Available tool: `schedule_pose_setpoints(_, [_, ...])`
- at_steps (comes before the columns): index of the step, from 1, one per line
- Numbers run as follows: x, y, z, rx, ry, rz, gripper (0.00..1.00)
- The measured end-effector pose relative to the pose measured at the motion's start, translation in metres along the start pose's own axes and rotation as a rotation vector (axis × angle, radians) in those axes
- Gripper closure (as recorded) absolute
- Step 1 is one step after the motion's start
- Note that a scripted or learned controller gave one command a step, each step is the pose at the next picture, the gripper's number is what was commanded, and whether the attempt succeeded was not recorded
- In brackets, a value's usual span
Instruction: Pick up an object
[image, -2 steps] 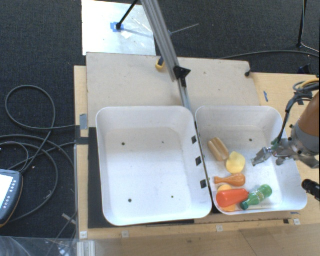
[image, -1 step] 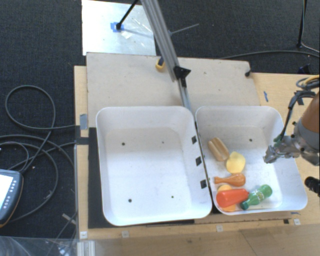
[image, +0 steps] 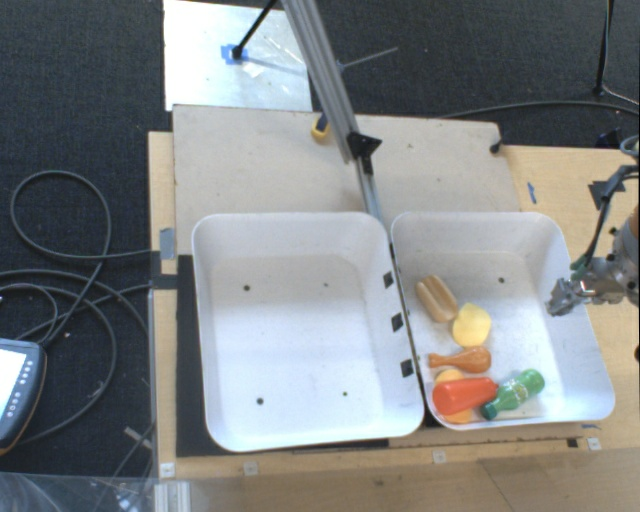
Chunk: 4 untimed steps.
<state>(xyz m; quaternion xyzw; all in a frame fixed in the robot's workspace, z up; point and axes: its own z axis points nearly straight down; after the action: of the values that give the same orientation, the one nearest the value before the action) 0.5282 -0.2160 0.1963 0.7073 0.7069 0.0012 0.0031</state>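
Observation:
The right white bin (image: 480, 222) holds several toy foods in its near left part. A tan hot-dog bun (image: 436, 298) lies farthest back, with a yellow lemon-like piece (image: 472, 325) just in front of it. Closer to me are an orange drumstick (image: 462, 360), a red-orange carrot-like piece (image: 462, 395) and a green bottle (image: 514, 392) at the front rim. My gripper (image: 562, 297) hangs over the bin's right side, well to the right of the bun and lemon and apart from all the items. Nothing shows in its grasp.
The left white bin (image: 290, 228) adjoins the right one, with black clips (image: 397, 321) along the shared rim. A grey slanted pole (image: 335, 90) crosses the bench's back edge down toward the bins. Cables and a handheld pendant (image: 15, 390) lie on the floor at left.

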Motion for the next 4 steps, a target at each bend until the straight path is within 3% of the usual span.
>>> schedule_pose_setpoints(1, [0.001,-0.007,-0.05,-0.001,0.0,-0.005,1.0])
schedule_pose_setpoints(2, [0.0,-0.005,-0.074,0.0,0.0,-0.006,1.0])
schedule_pose_setpoints(4, [0.109,-0.022,-0.072,0.006,0.005,-0.012,1.0])
